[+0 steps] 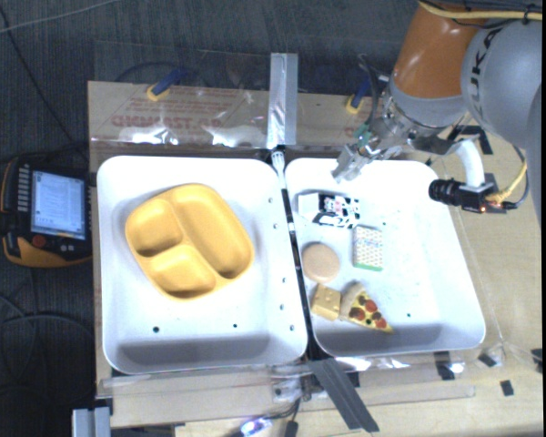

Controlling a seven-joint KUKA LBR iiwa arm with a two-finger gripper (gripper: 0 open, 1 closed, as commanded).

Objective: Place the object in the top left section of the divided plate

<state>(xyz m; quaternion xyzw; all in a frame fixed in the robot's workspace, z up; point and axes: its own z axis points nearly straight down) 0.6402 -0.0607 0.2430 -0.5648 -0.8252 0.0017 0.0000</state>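
The yellow divided plate (189, 240) sits tilted in the left bin (118, 326), its three sections all bare. The right bin (437, 308) holds the loose items, gathered toward its left side: a black-and-white patterned piece (335, 208) farthest back, a small mesh-faced block with a green edge (368, 248) to the right and nearer, a round tan cookie (321, 261) just left of that block, and at the near end a tan cracker-like square (327, 302) touching a toy pizza slice (367, 310). None of these lies on the plate.

The grey arm with its orange band (441, 44) comes in from the upper right. Its gripper (350, 167) hangs over the far left corner of the right bin, just beyond the patterned piece and apart from it. Whether the fingers are open or closed cannot be told from here; nothing shows between them.

A handheld pendant with a lit screen (50, 209) rests on the dark floor left of the tabletop, and a strip of clear plastic sheet (191, 107) lies along the far edge behind the bins.
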